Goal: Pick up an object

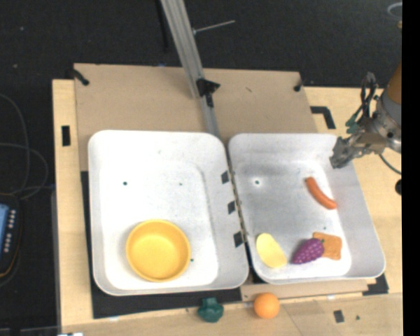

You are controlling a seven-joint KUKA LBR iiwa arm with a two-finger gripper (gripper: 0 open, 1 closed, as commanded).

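Just orange sausage point(320, 192) (curved, glossy) — right bin point(294, 159).

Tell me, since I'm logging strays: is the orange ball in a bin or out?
Out. The orange ball sits on the bench beyond the right bin's near rim, beside a green object.

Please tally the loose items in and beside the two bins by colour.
Yellow: 2, the bowl and the yellow piece.
Orange: 3, the sausage-shaped piece, the orange block, the ball.
Purple: 1, the grapes.
Green: 1, the green item.
Total: 7.
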